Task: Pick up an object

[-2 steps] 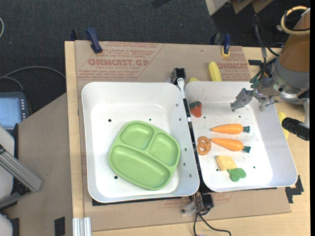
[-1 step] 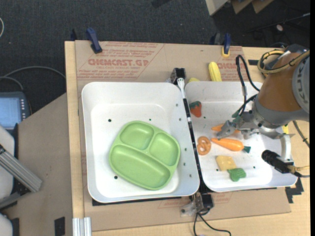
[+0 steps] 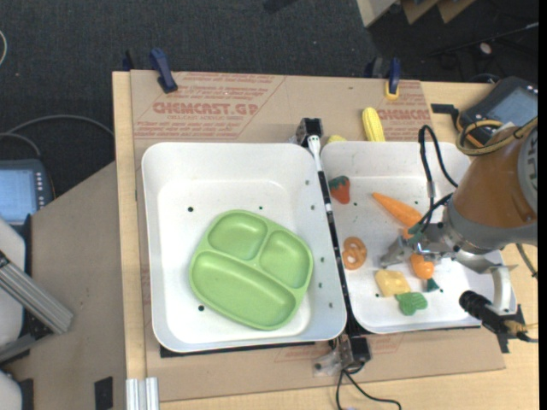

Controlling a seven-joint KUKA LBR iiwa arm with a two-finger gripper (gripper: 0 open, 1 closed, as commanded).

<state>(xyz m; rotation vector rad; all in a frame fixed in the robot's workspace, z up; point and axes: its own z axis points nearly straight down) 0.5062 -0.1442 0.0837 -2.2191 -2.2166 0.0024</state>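
In the right bin (image 3: 444, 319), toward its near right side, the claw (image 3: 416, 253) hangs low over a small orange piece (image 3: 422, 267) that lies just at its near edge, almost under it. Whether the claw is open or closed I cannot tell. The piece is stubby, with no clear long axis; the carrot (image 3: 395, 207) just beyond runs from far-left to near-right.

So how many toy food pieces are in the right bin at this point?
6: tomato far left, carrot centre, pretzel left, cheese and broccoli near front, an orange piece by the gripper. The arm may hide more.
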